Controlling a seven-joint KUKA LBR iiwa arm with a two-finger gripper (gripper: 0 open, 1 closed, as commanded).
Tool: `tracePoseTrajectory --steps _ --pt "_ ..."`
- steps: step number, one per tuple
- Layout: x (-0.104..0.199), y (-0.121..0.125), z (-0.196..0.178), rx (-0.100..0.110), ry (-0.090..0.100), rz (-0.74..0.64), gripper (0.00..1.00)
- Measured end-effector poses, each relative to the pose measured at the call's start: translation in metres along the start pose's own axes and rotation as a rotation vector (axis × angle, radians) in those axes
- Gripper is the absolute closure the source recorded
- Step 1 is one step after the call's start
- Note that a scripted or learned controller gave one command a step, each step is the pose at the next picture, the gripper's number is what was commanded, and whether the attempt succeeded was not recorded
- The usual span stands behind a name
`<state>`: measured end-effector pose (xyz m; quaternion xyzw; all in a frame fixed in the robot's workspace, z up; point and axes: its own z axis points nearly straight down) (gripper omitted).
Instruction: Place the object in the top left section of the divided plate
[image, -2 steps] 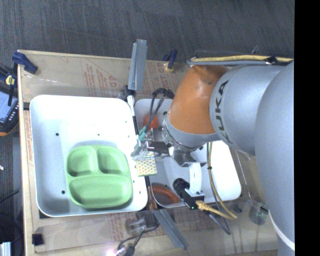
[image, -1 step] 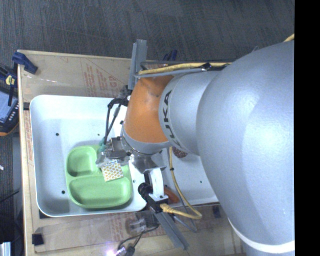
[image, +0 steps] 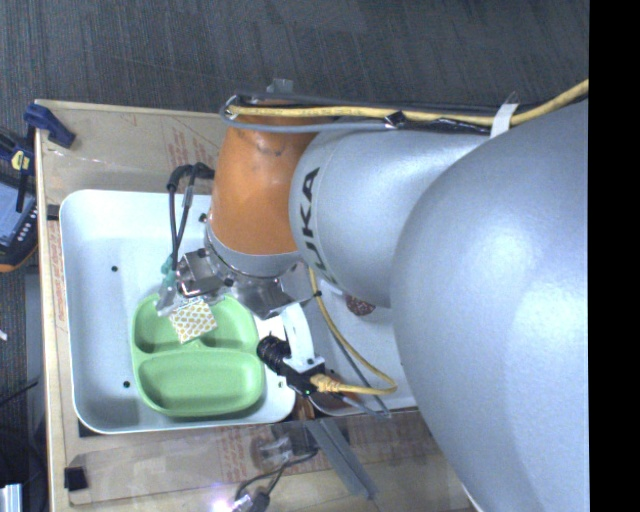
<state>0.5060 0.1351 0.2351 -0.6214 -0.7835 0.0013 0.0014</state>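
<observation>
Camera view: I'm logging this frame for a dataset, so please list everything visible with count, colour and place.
Bin: one, white, left half of the bench.
Divided plate: one, green, lower part of the bin.
Patterned object: one, pale checkered, over the plate's upper sections, just under the gripper.
Bench: one, light wood, under the bin.
Cable: one, yellow, looping beside the wrist.
Gripper: one, metal, above the plate's upper left.
Arm: one, grey with an orange band, entering from the right.

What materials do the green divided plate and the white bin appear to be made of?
The green divided plate looks like moulded plastic: uniform colour, rounded edges, soft matte sheen. The white bin seems to be plastic too, smooth and slightly glossy with rounded corners, though painted metal cannot be excluded.
</observation>
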Motion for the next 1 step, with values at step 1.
tracePoseTrajectory --steps 1 --pt "0.0 0.0 -0.0001 0.0 0.0 0.0 0.0"
